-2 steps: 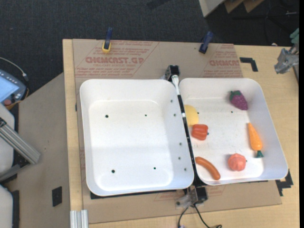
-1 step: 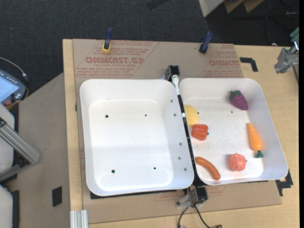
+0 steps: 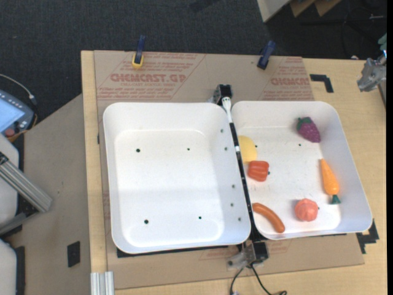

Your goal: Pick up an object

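The right bin (image 3: 344, 226) holds several toy foods. A purple grape bunch (image 3: 309, 129) lies at its far right. An orange carrot (image 3: 329, 177) lies along the right wall. A pink-red strawberry (image 3: 306, 209) sits near the front, with an orange sausage (image 3: 269, 217) to its left. A red pepper (image 3: 258, 170) and a yellow fruit (image 3: 246, 147) rest against the left wall. A grey metal piece that looks like my gripper (image 3: 373, 74) pokes in at the right edge, above and beyond the right bin, far from every object.
The left bin (image 3: 123, 226) sits beside the right one; a black divider bar (image 3: 233, 146) runs between them. Blue and yellow clamps (image 3: 139, 53) (image 3: 266, 54) hold the cardboard sheet at the back. Black cable and clips sit at the front (image 3: 252, 254).
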Motion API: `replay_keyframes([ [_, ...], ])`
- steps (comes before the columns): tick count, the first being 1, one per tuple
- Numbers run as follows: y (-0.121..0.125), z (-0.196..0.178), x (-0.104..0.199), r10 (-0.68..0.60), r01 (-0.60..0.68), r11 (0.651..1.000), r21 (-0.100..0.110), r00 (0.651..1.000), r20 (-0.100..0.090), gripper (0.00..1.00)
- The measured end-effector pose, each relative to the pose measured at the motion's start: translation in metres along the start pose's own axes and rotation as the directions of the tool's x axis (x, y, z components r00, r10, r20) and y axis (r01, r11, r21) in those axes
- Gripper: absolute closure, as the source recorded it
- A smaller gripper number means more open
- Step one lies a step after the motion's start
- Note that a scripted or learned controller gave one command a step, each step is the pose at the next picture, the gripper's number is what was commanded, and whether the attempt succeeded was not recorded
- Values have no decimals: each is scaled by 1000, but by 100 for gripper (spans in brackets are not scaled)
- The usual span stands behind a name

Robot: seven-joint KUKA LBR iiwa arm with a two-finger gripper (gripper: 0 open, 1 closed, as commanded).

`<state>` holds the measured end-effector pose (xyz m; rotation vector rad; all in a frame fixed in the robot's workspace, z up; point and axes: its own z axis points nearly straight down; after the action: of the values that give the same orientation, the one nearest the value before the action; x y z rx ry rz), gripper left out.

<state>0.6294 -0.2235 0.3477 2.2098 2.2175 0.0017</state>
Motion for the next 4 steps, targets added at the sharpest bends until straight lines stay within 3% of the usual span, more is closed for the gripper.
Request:
replay_keyframes([
  [4, 3, -43, 0, -5, 5, 1000, -14, 1000, 12, 100],
])
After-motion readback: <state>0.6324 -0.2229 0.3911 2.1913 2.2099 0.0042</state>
